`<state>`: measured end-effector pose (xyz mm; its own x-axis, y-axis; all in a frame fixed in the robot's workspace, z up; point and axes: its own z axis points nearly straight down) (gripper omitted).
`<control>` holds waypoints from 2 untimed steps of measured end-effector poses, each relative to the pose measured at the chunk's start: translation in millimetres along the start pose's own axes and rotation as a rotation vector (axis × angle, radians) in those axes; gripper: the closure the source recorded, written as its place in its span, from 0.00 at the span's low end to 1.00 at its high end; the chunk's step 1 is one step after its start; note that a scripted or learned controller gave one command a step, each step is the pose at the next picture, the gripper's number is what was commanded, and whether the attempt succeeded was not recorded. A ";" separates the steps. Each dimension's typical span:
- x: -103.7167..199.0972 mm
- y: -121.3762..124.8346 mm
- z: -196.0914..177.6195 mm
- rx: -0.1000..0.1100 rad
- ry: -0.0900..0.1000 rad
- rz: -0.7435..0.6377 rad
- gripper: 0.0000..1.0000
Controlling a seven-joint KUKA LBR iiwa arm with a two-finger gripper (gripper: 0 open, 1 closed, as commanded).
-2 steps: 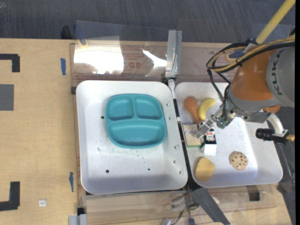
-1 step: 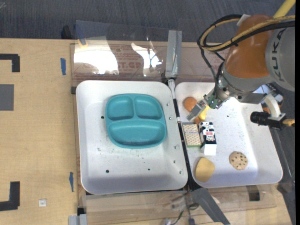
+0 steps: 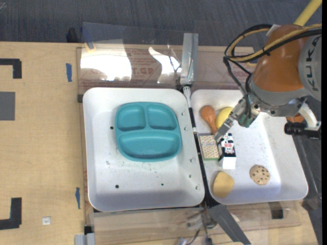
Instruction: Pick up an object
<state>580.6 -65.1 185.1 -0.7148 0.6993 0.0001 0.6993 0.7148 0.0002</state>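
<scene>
The right bin (image 3: 286, 157) holds several small toy foods. An orange drumstick-shaped piece (image 3: 207, 115) and a yellow lemon-like piece (image 3: 224, 117) lie at its far left. A speckled square cracker (image 3: 208, 147) lies against the left wall. Nearer the front are a tan rounded lump (image 3: 223, 184) and a chocolate-chip cookie (image 3: 260, 174). My gripper (image 3: 228, 152) hangs low over the left part of this bin, just right of the cracker and below the lemon. Nothing visibly hangs from it.
The left bin (image 3: 97, 137) holds a teal divided plate (image 3: 148, 148) at its centre. A metal strip (image 3: 194, 137) separates the two bins. The grey arm with its orange band (image 3: 278, 68) and looped cables covers the right bin's far right corner.
</scene>
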 end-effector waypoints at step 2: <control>17.9 -57.4 56.1 -0.026 -0.040 -0.223 1.00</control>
<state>527.7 -93.6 128.9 -0.8506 0.5241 -0.0420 0.5237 0.8516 0.0214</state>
